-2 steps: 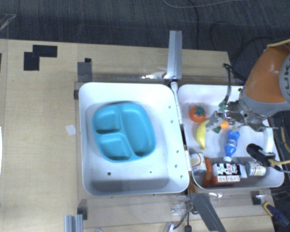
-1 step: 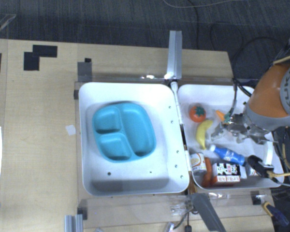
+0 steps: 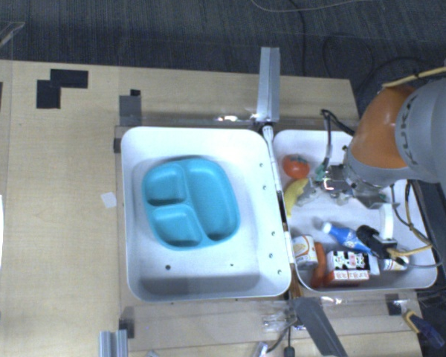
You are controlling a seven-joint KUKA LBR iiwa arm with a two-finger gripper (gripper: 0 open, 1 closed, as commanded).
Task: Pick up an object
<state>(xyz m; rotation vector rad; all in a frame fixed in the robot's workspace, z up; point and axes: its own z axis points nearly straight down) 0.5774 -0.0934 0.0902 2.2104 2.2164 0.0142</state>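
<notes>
Camera view: the gripper [image 3: 333, 186] sits low in the right bin [image 3: 306, 143], just right of a yellow banana [image 3: 293, 194]. Whether it grips anything cannot be told. Above the banana lies a red tomato [image 3: 296, 167]. Below the banana are a small can [image 3: 305, 250] and a red-and-white box [image 3: 343, 266] whose print is too small to read. A blue-and-white bottle [image 3: 340, 234] lies down-right of the banana.

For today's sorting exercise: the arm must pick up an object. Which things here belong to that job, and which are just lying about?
Job: gripper; right bin; its red tomato, banana, blue bottle.
Lying about: blue divided plate in the left bin; loose cable.
</notes>
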